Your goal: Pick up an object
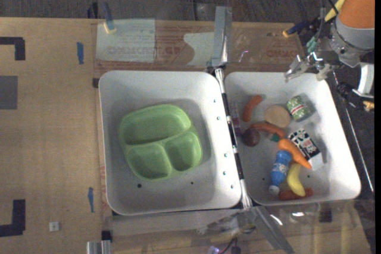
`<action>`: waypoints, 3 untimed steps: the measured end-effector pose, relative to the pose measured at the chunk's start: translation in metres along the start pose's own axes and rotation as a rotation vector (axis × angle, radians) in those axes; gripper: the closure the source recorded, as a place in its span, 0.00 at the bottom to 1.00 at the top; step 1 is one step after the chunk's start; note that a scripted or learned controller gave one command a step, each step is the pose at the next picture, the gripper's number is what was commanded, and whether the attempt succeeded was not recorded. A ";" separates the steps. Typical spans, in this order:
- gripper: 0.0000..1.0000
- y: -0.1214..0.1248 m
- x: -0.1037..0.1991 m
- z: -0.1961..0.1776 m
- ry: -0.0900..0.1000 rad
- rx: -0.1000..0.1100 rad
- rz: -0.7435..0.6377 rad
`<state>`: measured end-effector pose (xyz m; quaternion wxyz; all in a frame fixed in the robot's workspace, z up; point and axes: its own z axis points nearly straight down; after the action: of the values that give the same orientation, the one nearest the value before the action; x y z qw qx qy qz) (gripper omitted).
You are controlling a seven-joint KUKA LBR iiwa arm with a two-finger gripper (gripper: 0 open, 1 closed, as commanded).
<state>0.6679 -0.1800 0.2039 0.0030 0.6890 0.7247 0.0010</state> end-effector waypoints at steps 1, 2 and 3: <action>0.00 0.000 0.011 -0.051 0.000 0.001 0.169; 0.00 -0.002 -0.013 0.098 0.002 0.005 0.032; 0.00 -0.002 -0.013 0.097 0.002 0.004 0.031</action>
<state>0.6675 -0.1935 0.1067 0.0008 0.7003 0.7138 0.0002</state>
